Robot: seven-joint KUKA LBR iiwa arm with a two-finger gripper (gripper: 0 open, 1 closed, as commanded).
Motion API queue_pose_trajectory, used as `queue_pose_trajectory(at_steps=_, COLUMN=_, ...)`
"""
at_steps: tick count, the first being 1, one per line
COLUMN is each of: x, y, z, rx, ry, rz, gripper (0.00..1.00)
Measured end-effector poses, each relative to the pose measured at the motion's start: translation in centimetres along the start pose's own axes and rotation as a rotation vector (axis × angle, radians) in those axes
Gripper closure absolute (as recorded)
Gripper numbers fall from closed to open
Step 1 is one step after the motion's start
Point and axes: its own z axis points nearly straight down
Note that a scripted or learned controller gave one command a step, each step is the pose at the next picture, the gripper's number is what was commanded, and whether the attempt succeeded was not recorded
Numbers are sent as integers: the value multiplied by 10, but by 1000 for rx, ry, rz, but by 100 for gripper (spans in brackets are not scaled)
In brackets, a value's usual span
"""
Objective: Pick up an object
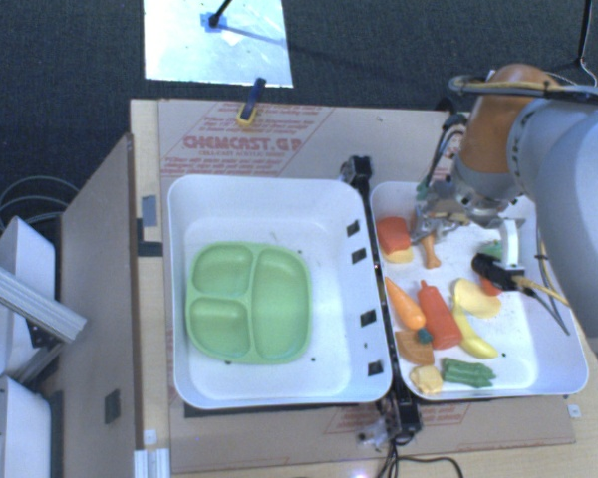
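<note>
Grey arm with orange band reaches into the right white bin [563,371]; its gripper [431,225] sits low at the bin's upper part, just beside a red-and-yellow toy block [395,239]. Jaw state: cannot tell. Green divided plastic plate [249,302] lies in the left white bin [279,199].

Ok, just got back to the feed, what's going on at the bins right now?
The arm is reaching down into the right bin, its end effector low over the toy food beside an orange-and-yellow block. Nothing is visibly held. A carrot, a red bottle and a green pepper lie nearby. The left bin holds a green divided plate.
</note>
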Motion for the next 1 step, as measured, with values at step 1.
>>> queue_pose_trajectory(at_steps=1, x=66, y=5, z=-111, rx=-52, ry=5, rz=-5, gripper=100)
